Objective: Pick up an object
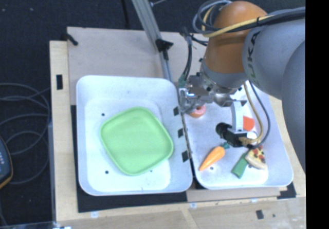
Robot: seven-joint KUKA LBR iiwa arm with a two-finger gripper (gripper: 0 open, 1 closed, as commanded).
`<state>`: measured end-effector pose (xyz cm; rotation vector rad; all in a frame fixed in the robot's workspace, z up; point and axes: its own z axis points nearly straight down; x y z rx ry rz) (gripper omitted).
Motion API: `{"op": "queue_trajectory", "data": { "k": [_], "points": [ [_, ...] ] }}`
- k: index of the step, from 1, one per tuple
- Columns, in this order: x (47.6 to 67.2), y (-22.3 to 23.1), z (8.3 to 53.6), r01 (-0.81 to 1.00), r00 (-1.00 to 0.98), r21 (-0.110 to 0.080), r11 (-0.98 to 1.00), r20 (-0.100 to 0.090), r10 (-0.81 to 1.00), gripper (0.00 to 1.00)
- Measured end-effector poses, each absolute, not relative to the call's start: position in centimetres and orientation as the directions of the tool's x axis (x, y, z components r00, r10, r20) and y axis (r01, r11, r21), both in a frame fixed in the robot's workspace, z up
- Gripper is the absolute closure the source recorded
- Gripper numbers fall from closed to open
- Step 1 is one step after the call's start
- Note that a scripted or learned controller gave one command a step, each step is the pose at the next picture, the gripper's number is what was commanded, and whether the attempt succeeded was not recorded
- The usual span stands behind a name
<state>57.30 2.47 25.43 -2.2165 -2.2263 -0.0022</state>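
My own wrist covers my pincer [197,100], so its grip is anyone's guess. The pinkish thing [197,112] just under it is half hidden, too blurry to name tbh.

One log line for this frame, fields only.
hand: low in right bin, over pink object | carrot: untouched | left bin: green plate

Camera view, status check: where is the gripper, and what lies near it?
Gripper low over right white bin, above a small orange-pink object. Nothing visibly held. Orange toy carrot, green block lie nearer front. Green square plate in left bin.
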Motion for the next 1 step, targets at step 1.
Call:
{"op": "queue_trajectory", "data": {
  "k": [1],
  "points": [
    [56.69,7.60,23.93,1.000,-0.003,-0.001,0.003,0.000,1.000,1.00]
  ]
}}
